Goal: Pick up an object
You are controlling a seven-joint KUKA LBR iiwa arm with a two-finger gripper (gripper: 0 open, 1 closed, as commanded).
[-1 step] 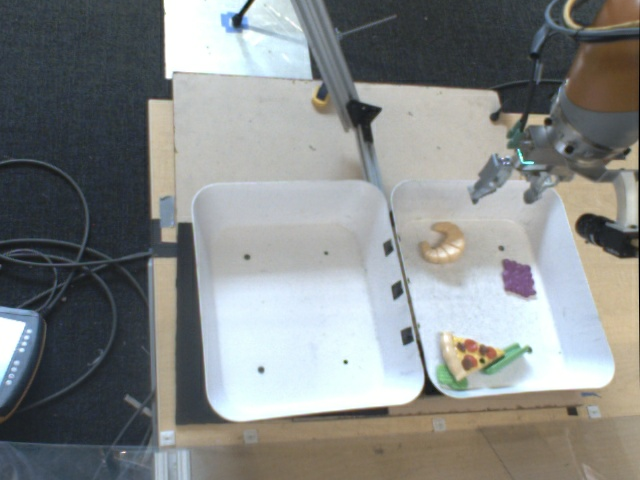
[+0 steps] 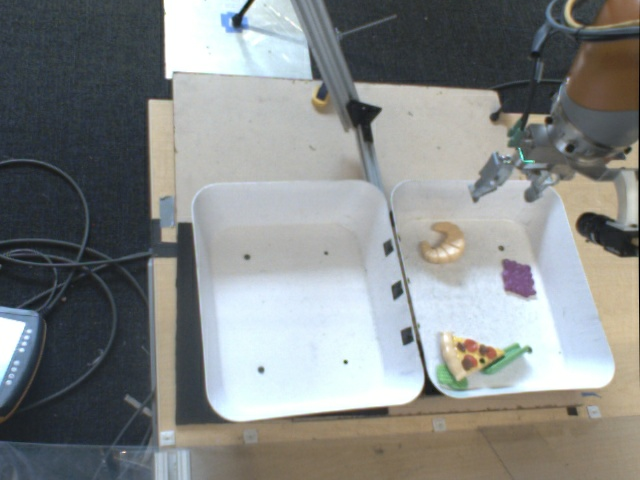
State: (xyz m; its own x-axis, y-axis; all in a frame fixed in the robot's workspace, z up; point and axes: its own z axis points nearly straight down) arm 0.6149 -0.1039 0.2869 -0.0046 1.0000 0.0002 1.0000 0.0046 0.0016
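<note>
Gripper (image 2: 513, 177) hovers over far rim of right bin (image 2: 590, 298), fingers spread wide, nothing between them; likely poised high to choose target. 4 toys lie in right bin: croissant (image 2: 442, 242) nearest, just below gripper; purple grape cluster (image 2: 518, 278) mid-right; pizza slice (image 2: 466, 352) touching green piece (image 2: 505, 358) at near edge. Left bin (image 2: 215, 268) beside it. Croissant probably easiest pick.

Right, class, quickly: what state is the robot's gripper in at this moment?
Gripper: open, holding nothing, above the far edge of the right bin.
</note>
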